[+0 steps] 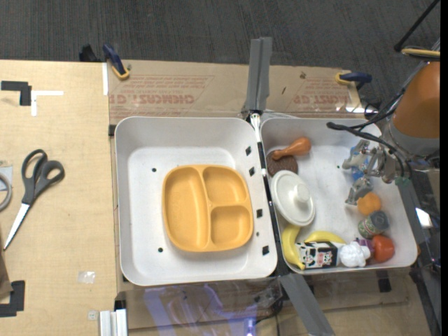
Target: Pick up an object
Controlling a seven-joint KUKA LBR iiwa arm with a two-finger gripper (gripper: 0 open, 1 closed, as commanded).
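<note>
Over the right bin (329,128), the pincer (358,187) hung just above a small orange ball (369,203); whether it was open I could not tell. Nothing was lifted yet; the grasp remained undone.

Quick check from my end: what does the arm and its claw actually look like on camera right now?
The arm comes in from the right: a rounded orange band above grey casing. Dark cables loop off beside it. The claw is a small metallic silver assembly with bluish tints, thin fingers pointing down into the right bin.
</note>
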